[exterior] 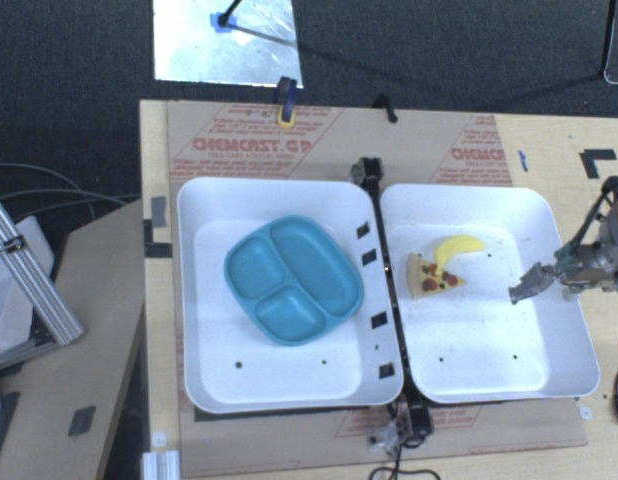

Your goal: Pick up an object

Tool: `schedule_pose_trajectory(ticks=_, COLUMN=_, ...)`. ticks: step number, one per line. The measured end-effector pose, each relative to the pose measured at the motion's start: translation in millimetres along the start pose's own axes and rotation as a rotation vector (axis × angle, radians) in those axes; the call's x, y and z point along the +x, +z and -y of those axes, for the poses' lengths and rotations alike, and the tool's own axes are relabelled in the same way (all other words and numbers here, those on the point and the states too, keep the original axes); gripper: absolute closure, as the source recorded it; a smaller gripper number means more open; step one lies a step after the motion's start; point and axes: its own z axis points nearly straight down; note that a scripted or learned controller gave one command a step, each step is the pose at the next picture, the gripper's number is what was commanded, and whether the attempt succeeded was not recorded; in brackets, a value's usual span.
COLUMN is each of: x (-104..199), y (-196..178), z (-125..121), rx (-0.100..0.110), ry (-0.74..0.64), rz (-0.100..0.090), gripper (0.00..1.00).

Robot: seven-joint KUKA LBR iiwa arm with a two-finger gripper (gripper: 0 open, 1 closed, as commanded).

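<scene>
Starting nearest, with the two shallow white bins side by side on the brown cardboard-covered surface (239, 138). In the left white bin (204, 368), a light blue divided plastic plate (292, 280), lying flat and well away from the action.

Over to the right white bin (559, 368), and there, reaching in from the right rim, the grey pincer (534, 283). Hangs low over the bin's right part, pointing left toward the middle. Impossible to tell from up here whether apart or together. Nothing seen clamped in it, though: carrying nothing, by the look of it.

A little farther left, the likely targets. First a small toy pizza slice with red toppings (432, 276), flat on the bin floor, near the pincer but clearly apart from it. Just behind and touching it or nearly so, a yellow toy banana (457, 248), also resting on the floor.

So, judging the score: approach underway, no contact, no grasp, no lift. Left to do, practically everything: closing the gap, clamping on one piece, raising it clear.

Farthest back, a yellow-and-blue clamp (286, 103) at the cardboard's edge, and beyond that a shiny silver sheet (227, 28).
</scene>
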Motion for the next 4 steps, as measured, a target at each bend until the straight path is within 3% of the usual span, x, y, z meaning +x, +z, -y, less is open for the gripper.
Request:
schedule_pose_trajectory(ticks=1, x=97, y=92, z=-43, rx=0.004, ry=-0.011, rz=-0.005, gripper=0.0)
schedule_pose_trajectory(ticks=2, x=193, y=32, z=-25, rx=-0.004, ry=-0.012, rz=-0.005, gripper=0.0)
schedule_pose_trajectory(ticks=3, x=255, y=-52, z=3, rx=-0.007, ry=-0.009, rz=-0.005, gripper=0.0)
schedule_pose_trajectory(ticks=4, x=251, y=-58, z=2, rx=-0.004, ry=-0.005, rz=-0.002, gripper=1.0)
